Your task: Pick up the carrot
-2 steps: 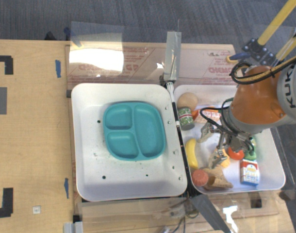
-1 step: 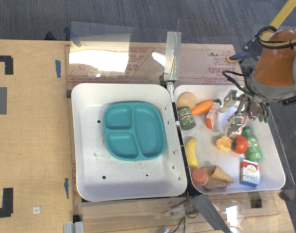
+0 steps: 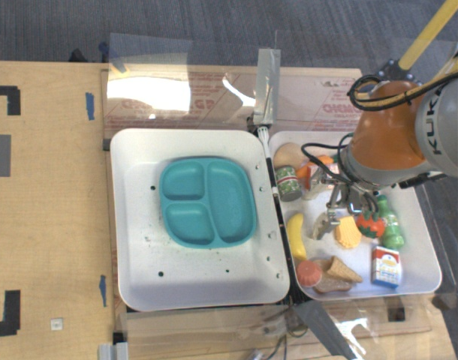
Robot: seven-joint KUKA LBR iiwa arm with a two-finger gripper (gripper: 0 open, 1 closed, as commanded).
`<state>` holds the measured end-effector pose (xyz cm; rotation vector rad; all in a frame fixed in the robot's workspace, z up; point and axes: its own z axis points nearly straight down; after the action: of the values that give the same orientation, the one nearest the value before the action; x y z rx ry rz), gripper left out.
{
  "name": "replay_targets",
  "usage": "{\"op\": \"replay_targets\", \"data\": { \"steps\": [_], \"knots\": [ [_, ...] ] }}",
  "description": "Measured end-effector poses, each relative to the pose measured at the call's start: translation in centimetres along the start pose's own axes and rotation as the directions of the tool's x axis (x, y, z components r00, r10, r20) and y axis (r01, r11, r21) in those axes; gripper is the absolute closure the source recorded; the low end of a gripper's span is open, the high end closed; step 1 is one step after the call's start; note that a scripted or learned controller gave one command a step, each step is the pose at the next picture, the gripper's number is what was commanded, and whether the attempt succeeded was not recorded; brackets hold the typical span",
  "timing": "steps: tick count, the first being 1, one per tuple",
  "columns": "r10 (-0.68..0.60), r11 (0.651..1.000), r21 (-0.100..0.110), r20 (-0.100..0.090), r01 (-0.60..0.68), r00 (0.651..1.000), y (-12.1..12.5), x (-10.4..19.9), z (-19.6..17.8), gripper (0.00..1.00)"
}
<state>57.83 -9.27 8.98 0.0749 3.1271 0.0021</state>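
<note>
So the whole thing hinges on one offset here. The tool (image 3: 330, 220) is hung low over the middle of the right bin (image 3: 428, 255). What is taken to be the carrot (image 3: 370, 225), an orange-red piece with green at one end, is lying just beside it at roughly 3 o'clock, partly tucked under the wrist. Nothing can be seen gripped in the tool, and whether it's spread or clenched can't be told from this angle, since it's lost in cables and shadow. The carrot's long axis seems to be laid from about 10 o'clock down to 4 o'clock, green end toward 4, though that's a guess given how much is covered. A yellow block (image 3: 349, 235) is wedged between tool and carrot, at about 4 o'clock from the tool and touching or nearly touching the carrot. The banana (image 3: 295, 236) is off at 8 o'clock and shouldn't matter. A short shift toward 3 o'clock would probably be needed, with the block likely to be clipped or grabbed instead.
</note>
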Motion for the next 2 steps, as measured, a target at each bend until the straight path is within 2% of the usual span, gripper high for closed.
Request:
{"op": "replay_targets", "data": {
  "steps": [1, 2],
  "knots": [
    [0.249, 0.968, 0.004, -0.085, -0.250, 0.965, -2.6, -6.6, 0.1, 0.00],
    [0.489, 0.872, 0.036, -0.064, -0.487, 0.870, -0.3, -6.7, 0.0, 0.00]
  ]
}}
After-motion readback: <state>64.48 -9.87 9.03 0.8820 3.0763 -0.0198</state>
